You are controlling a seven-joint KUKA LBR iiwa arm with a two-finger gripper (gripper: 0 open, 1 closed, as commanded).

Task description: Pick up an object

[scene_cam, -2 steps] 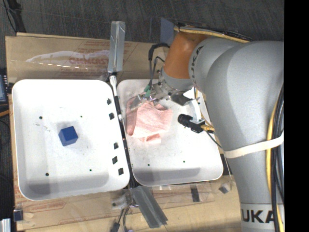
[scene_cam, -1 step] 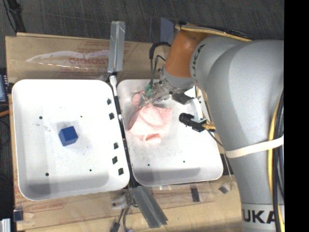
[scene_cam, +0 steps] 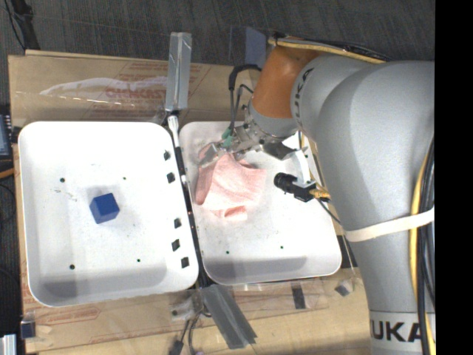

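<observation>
1. Nearest the lens: grey bulk of the arm [scene_cam: 369, 161] along the right side, orange band above the wrist, reaching in over the right bin [scene_cam: 318, 261].
2. Hand [scene_cam: 235, 140] low at the far end of the right bin, just above the top edge of a pink cloth [scene_cam: 228, 183]. Cannot tell whether open or closed; wrist and cabling in the way.
3. Pink cloth crumpled in the far-left part of the right bin, close to the wall shared with the left bin, upper edge right under the hand. Touching or merely beside: not clear from this angle.
4. Blue cube [scene_cam: 105, 207] alone in the left bin [scene_cam: 44, 287], left of its middle, well apart from the hand.
5. Small black part [scene_cam: 294, 186] with a cable beside the cloth, seemingly belonging to the arm.
6. Both bins side by side on a cardboard-covered desk [scene_cam: 81, 87].
7. Step in hand, by judgement: approach or grasp attempt on the cloth, the nearest candidate. No lift evident.
8. Next move, by judgement: firm closure on a fold of fabric, then a straight rise clear of the bin wall. Risk: soft cloth slipping free, or only a thin edge caught.
</observation>
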